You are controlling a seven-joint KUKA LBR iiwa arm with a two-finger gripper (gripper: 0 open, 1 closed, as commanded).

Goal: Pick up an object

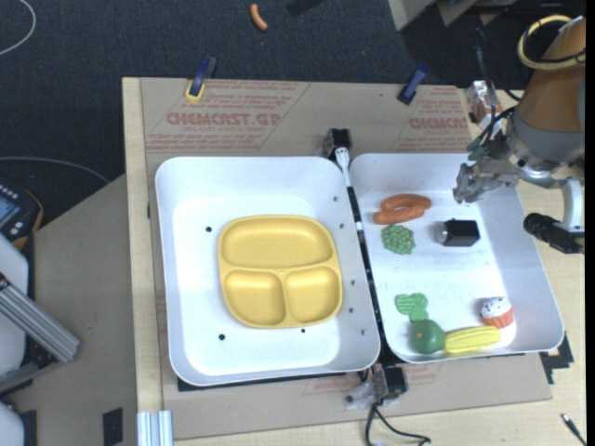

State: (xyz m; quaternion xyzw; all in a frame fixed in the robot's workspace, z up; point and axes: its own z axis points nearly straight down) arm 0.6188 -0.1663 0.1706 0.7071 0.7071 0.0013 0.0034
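Note:
The right bin holds an orange sausage, a green knobbly ball, a small black block, a green leafy piece, a green pear-like fruit, a yellow corn cob and a cupcake. My gripper hangs over the bin's far right part, just above and right of the black block and right of the sausage. Nothing shows between its fingers.
The left bin holds a yellow three-compartment plate. Clamps sit at the bench's back edge, blue-yellow and blue. A cable runs along the divider between the bins. A small orange piece lies on the dark floor.

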